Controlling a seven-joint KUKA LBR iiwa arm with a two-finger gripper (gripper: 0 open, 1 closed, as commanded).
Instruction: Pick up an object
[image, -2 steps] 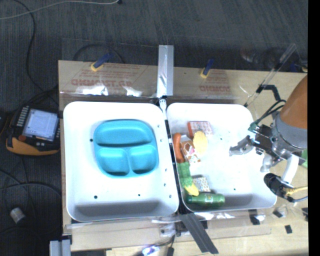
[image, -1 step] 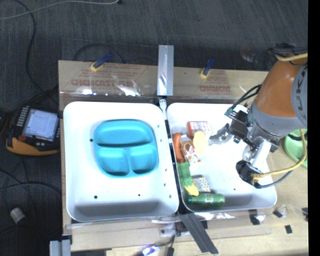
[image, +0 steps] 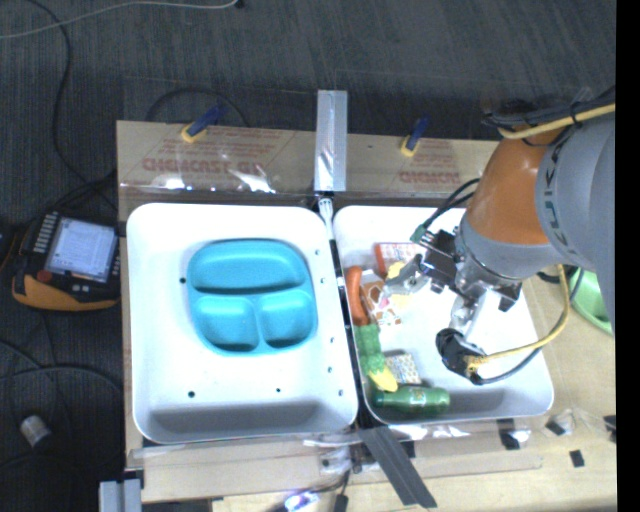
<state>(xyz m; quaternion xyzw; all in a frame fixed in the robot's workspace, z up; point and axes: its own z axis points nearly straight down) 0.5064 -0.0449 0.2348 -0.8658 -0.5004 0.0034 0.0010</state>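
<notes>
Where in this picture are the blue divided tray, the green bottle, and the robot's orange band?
Blue tray (image: 252, 295): camera view, on the ridge between its compartments.
Green bottle (image: 412, 400): camera view, middle of its body, lying in the right bin.
Orange band (image: 508, 195): camera view, middle of the band above the wrist.

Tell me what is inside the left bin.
The left bin holds one blue divided tray, lying flat with three compartments. Whatever lies beneath the tray is covered and cannot be seen.
</notes>
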